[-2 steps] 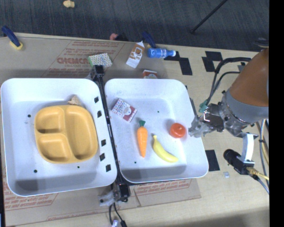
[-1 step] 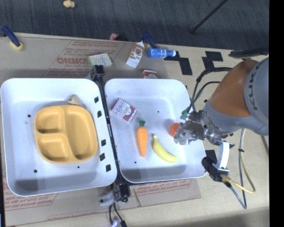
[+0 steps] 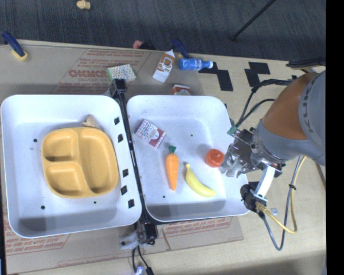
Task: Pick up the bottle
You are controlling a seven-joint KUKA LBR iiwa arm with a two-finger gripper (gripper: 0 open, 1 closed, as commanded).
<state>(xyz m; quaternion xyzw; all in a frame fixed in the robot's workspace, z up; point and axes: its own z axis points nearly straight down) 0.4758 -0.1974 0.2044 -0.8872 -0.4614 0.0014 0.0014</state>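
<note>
The tabletop [image 3: 258, 79] carries two shallow white bins side by side. The left bin [image 3: 23, 211] holds a yellow divided tray [image 3: 79, 161] with three compartments; a small tan object [image 3: 90, 121] protrudes from behind the tray's far edge.

The right bin [image 3: 209, 110] contains four items: a small red-and-white packet [image 3: 149, 133] near the far left corner, a toy carrot [image 3: 172, 169] lying lengthwise near the centre with its green top pointing away from the camera, a toy banana [image 3: 198, 182] just right of the carrot, and a red-orange round object [image 3: 214, 157] (possibly a toy tomato) close to the bin's right wall.

The arm [image 3: 292, 119] enters from the right, and the claw [image 3: 234, 164] sits at the right wall of the right bin, just beside the red-orange round object. The state of the claw cannot be determined from this angle, and no item is visible within it.

The task object, a blue bottle [image 3: 192, 64], lies on its side on the tabletop outside both bins, beyond the far edge of the right bin and well apart from the claw. A small carton [image 3: 163, 66] stands just to the bottle's left, a green patterned packet [image 3: 121, 71] lies further left, and a second small red-and-white packet [image 3: 181, 89] rests against the right bin's far rim.

Blue clamps [image 3: 14, 44] grip the tabletop's far edge. A yellow cable [image 3: 281, 225] hangs below the wrist.
</note>
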